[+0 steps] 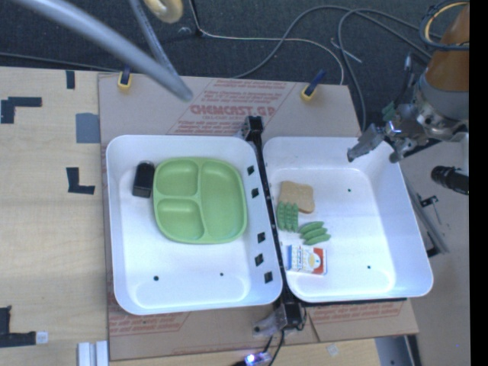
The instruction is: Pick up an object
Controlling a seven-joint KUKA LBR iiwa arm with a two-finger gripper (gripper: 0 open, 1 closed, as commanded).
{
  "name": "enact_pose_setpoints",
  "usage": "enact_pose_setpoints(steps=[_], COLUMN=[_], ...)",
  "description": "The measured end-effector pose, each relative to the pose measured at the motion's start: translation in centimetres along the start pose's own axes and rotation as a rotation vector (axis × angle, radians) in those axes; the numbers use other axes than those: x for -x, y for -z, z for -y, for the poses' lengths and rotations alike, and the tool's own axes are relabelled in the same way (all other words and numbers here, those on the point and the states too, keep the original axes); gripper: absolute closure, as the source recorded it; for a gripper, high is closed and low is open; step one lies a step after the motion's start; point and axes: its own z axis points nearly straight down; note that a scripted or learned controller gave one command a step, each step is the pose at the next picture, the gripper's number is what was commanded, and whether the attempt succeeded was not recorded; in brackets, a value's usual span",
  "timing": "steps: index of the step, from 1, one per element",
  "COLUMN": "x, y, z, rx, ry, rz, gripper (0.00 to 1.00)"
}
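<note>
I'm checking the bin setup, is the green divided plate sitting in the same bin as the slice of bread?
No, the green plate lies in the left bin, while the bread lies in the right bin.

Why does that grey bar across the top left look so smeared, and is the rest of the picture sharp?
In the camera view the grey bar sits close to the lens and out of focus, so its edges blur; the green plate, the toast and the small carton look fairly sharp under even light with soft shadows; the arm at the right is slightly blurred.
</note>
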Motion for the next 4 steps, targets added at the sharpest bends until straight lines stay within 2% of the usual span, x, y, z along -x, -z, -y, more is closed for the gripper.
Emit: enact_pose_setpoints(steps=[1,2,3,4], x=[-0.1,-0.6,-1.1,-1.1], y=[0.8,-5.3,-9.8,-16.1], z=[-0.2,-0.9,-0.8,-1.1], rx=[0.012,0.006,0.007,0.012], ry=[0.004,0.004,0.004,0.004], rz=[0.002,0.002,0.002,0.004], gripper=[0.00,0.00,0.00,0.00])
